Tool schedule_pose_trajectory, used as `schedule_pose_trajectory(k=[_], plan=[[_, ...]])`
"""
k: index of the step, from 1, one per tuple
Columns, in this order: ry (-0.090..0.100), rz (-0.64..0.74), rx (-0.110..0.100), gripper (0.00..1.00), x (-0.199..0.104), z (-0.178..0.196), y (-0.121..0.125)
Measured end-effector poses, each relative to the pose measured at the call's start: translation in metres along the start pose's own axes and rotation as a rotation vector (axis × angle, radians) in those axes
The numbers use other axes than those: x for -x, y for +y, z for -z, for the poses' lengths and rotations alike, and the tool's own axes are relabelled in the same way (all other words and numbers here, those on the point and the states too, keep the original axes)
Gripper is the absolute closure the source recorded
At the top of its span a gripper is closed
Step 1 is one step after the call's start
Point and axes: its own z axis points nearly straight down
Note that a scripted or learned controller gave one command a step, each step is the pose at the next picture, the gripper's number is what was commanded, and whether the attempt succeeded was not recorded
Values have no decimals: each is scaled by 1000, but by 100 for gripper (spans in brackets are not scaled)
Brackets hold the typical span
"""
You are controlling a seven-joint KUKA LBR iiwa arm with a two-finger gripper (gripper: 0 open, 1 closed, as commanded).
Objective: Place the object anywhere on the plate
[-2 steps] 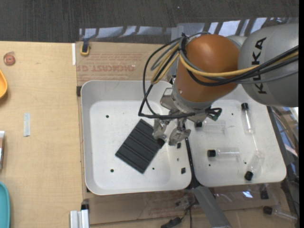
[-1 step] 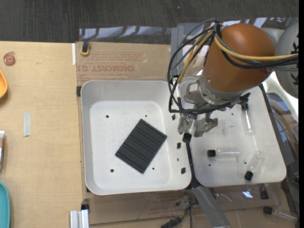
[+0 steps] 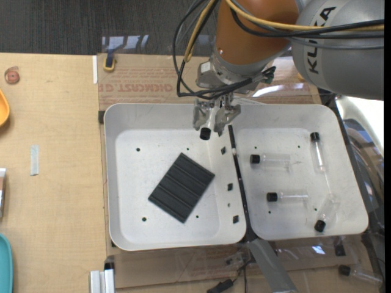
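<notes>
Clear plastic tubes with black caps (image 3: 290, 196), four of them, lay scattered well apart in the shallow white right bin (image 3: 287, 118), smooth and round. I saw the flat black rectangular plate (image 3: 181, 187), ribbed along its length, lying askew in the white left bin (image 3: 140, 127). The gripper (image 3: 219, 122) hung over the far rims where the bins meet; I could not tell its opening.

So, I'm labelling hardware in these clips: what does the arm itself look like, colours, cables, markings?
The arm is rounded, glossy grey, with KUKA in black letters on its side. A bulbous orange band sits above the wrist. Black and yellow cables loop loosely around it, down toward the small silver metal gripper.
</notes>
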Motion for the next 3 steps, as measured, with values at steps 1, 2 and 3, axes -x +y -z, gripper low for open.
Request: schedule_pose_trajectory(k=[1, 2, 3], plan=[[0, 470, 1, 100, 8, 162, 8], [-1, 608, 4, 100, 51, 55, 49], [-2, 948, 3, 100, 56, 52, 8]])
